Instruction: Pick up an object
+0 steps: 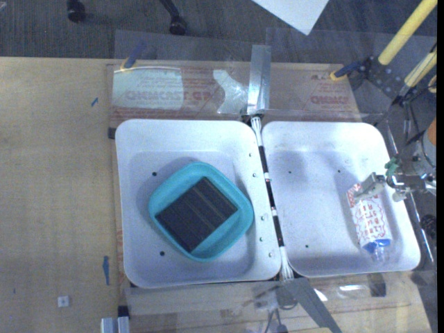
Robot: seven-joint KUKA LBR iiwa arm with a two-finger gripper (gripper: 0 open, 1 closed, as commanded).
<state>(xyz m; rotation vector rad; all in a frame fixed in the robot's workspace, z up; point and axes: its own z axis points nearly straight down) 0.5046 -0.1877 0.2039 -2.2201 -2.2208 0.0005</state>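
Note:
A small white packet point(371, 222) with red print and a blue end lies along the right side of the right bin point(312, 186). A teal square dish point(237, 222) holding a dark ribbed block point(195, 214) sits tilted in the middle of the left bin point(139, 158). My gripper point(397, 179) shows as a small metal piece at the right bin's right rim. It is just above the packet's upper end, and most of the arm lies past the frame edge. Nothing is seen held in it.
A metal divider point(267, 186) runs between the two bins. Clear plastic sheets and a metal strip point(259, 78) lie behind them. Yellow poles and clamps point(388, 61) stand at the back right, and bare bench point(48, 186) spreads to the left.

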